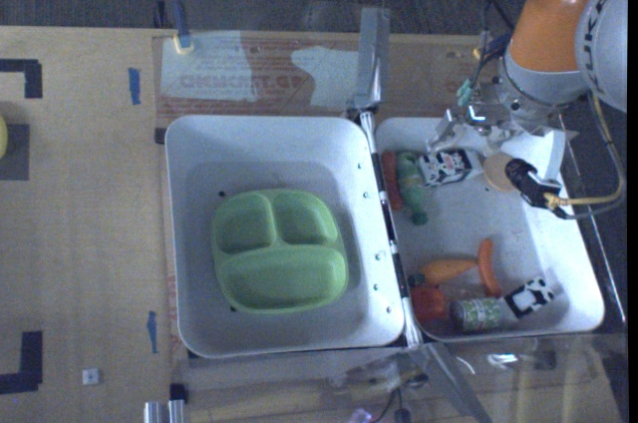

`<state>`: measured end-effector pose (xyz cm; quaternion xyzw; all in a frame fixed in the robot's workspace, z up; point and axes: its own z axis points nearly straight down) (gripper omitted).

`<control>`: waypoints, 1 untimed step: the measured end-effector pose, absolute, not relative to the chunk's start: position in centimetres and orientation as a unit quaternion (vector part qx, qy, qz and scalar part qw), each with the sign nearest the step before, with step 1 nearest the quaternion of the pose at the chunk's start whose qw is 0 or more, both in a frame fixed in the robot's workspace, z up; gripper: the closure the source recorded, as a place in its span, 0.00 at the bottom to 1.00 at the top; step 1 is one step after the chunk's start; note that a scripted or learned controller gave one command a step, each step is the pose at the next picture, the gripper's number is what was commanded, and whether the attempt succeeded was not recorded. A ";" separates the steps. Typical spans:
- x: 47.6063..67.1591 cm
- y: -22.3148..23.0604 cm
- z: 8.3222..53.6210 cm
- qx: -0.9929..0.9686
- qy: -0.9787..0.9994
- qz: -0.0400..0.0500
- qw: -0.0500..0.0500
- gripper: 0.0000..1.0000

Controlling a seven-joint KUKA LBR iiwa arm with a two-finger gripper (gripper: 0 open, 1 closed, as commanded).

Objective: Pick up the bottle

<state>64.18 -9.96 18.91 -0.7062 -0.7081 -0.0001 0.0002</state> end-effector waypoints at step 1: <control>57.2 -10.9 10.1 -0.643 -0.766 0.000 0.000 0.00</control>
